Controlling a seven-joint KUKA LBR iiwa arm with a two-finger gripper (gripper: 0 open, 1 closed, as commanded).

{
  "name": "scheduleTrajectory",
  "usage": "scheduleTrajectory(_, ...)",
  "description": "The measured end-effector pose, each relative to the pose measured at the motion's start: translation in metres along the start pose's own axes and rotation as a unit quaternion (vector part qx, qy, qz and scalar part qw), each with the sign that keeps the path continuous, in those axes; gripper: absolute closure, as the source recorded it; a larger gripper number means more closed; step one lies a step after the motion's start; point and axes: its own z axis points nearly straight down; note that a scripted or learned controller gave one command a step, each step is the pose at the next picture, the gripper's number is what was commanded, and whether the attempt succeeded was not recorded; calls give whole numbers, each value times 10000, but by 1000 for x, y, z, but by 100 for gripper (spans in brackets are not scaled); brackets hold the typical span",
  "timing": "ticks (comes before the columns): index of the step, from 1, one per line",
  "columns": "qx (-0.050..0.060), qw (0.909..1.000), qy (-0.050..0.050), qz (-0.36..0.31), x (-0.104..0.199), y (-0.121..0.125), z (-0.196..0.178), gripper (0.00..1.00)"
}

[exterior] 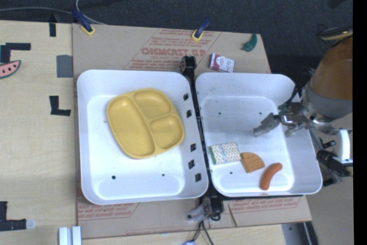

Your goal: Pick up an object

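Observation:
The right bin (pixel 241 84) holds three small things near its front: a green-and-white patterned packet (pixel 225 153), a tan cracker-like piece (pixel 251 161) and an orange sausage (pixel 270 175). My gripper (pixel 278 128) hangs over the right half of this bin, above and to the right of those items. It is open, with nothing between its fingers. One grey finger (pixel 265 125) points down-left towards the bin floor. The arm's orange band (pixel 338 69) is at the right edge.
A yellow divided plate (pixel 146 121) lies in the left bin (pixel 92 140). Black clips run along the ridge between the bins (pixel 194 123). Behind the bins, on the cardboard, lie a small red-and-white packet (pixel 221 62) and a teal object (pixel 250 42).

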Motion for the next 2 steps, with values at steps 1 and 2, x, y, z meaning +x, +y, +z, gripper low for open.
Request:
scheduleTrajectory(1,-72,10000,-8,5,32,22,97,0)
scheduleTrajectory(2,-28,10000,-8,0,19,63,100,0)
